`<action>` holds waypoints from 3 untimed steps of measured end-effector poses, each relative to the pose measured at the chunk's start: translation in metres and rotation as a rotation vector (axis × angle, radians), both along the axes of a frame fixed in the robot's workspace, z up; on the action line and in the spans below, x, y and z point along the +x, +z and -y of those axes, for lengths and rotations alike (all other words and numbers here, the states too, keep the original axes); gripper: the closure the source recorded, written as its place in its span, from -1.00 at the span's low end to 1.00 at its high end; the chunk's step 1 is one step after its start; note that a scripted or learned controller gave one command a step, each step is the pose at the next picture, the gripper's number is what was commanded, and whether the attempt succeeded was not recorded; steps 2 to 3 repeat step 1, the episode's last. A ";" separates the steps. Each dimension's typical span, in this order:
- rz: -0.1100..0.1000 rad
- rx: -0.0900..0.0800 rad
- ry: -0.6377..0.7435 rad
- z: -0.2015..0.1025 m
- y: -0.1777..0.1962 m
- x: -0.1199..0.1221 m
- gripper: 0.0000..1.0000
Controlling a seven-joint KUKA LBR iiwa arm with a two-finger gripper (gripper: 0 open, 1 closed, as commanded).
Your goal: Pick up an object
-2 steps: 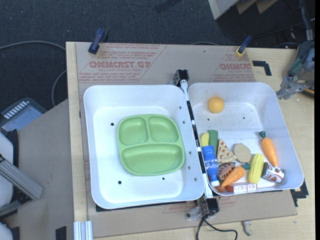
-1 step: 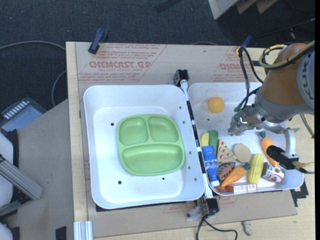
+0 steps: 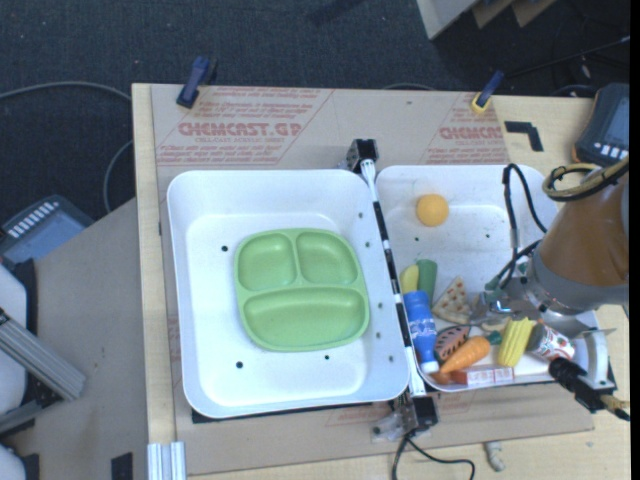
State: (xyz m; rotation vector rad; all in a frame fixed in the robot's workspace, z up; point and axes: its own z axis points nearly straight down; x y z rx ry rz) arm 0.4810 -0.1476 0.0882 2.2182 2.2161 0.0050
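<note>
The right bin point(image 3: 470, 183) holds an orange ball point(image 3: 432, 210) near its back. A pile of toys lies along its front: a blue bottle point(image 3: 419, 326), a green and yellow piece point(image 3: 419, 275), a tan waffle-like wedge point(image 3: 452, 299), an orange carrot point(image 3: 464, 355), a yellow corn cob point(image 3: 515, 340) and a small labelled can point(image 3: 553, 346). My gripper point(image 3: 493, 304) hangs low over this pile, just right of the wedge and above the corn. The grey wrist and orange band point(image 3: 585, 243) hide the bin's right side.
The left bin point(image 3: 200, 268) bears a green divided plate point(image 3: 301, 289) in its middle. A black cable point(image 3: 512, 208) loops over the right bin's back. Clamps sit on the cardboard-covered bench at the back, blue point(image 3: 194, 81) and yellow point(image 3: 487, 90).
</note>
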 end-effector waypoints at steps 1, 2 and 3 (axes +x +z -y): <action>-0.003 -0.001 0.000 0.075 0.081 0.061 -1.00; -0.003 -0.001 0.000 0.075 0.081 0.061 -1.00; -0.003 -0.001 0.000 0.075 0.081 0.061 -1.00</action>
